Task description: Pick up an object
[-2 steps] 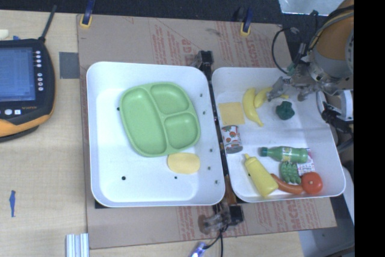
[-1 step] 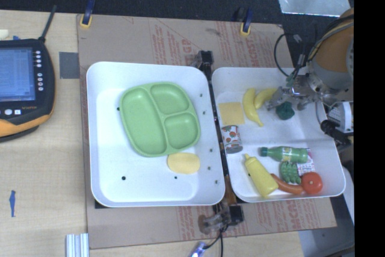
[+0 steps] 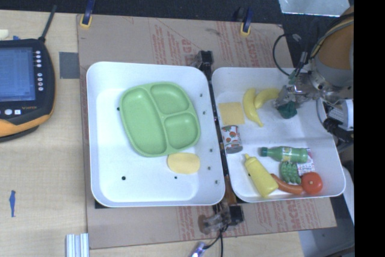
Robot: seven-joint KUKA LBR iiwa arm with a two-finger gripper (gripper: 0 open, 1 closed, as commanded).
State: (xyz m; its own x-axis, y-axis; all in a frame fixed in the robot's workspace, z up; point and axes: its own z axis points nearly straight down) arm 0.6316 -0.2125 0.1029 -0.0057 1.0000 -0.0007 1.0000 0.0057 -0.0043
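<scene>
My gripper (image 3: 288,103) hangs low over the back right part of the right bin (image 3: 337,147), just right of a yellow banana (image 3: 252,104). A small dark green thing (image 3: 287,109) sits right under its tip; whether it is held is unclear. The same bin holds a flat yellow square (image 3: 231,112), a small can (image 3: 231,138), a green bottle (image 3: 287,154), a yellow squeeze bottle (image 3: 260,174), a red tomato (image 3: 311,182), an orange-red pepper (image 3: 287,188) and a green leafy piece (image 3: 290,171).
In the left bin (image 3: 99,129) lie a green divided plate (image 3: 160,118) and a pale yellow oval (image 3: 183,162). A teach pendant (image 3: 18,84) rests on the bench at far left. Black cables (image 3: 283,51) loop behind the arm.
</scene>
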